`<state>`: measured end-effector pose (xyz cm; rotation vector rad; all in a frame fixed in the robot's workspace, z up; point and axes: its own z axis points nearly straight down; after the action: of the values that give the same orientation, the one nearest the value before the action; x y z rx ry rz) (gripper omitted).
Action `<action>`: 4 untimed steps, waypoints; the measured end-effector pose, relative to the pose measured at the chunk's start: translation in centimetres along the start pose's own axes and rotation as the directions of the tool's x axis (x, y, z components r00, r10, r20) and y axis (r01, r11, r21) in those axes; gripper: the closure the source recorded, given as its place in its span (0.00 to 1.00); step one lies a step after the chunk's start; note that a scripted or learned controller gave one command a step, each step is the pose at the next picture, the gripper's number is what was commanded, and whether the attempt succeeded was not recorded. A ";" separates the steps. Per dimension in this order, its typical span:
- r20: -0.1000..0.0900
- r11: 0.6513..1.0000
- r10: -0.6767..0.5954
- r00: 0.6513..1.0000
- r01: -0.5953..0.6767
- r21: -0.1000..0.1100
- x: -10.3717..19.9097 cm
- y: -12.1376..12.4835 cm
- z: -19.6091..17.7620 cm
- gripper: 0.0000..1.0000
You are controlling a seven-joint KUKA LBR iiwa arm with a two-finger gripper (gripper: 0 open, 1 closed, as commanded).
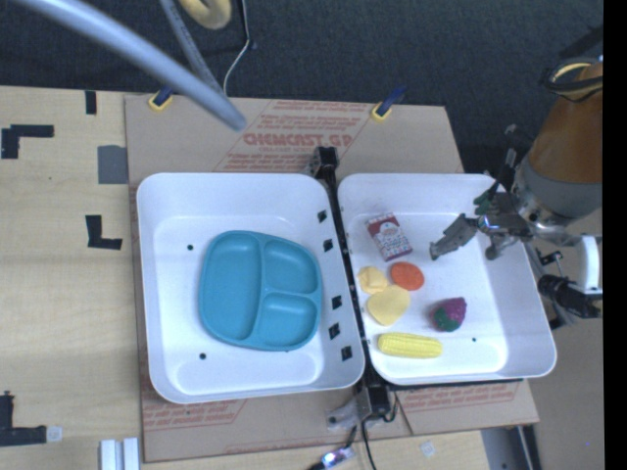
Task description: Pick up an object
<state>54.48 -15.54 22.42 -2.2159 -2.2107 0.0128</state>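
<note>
We see the arm (573, 145) cut off at the right edge, and the label on the small red packet (389, 236) is too small for us to read.

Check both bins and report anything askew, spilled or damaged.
Nothing stands out. The blue tray lies flat in the left bin; the toy foods and small red carton sit loose but unspilled in the right bin.

one fixed camera looks down slantwise on both white bins (157, 262).
</note>
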 end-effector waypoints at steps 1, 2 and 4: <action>0.002 1.000 -0.004 1.000 0.004 -0.012 0.0 0.3 -0.7 0.00; 0.002 1.000 -0.003 1.000 0.003 -0.007 -0.1 0.9 5.5 0.00; 0.003 1.000 -0.003 1.000 0.003 -0.013 -0.1 0.2 14.0 0.00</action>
<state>54.53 -15.65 8.43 -2.2205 -2.2226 0.0021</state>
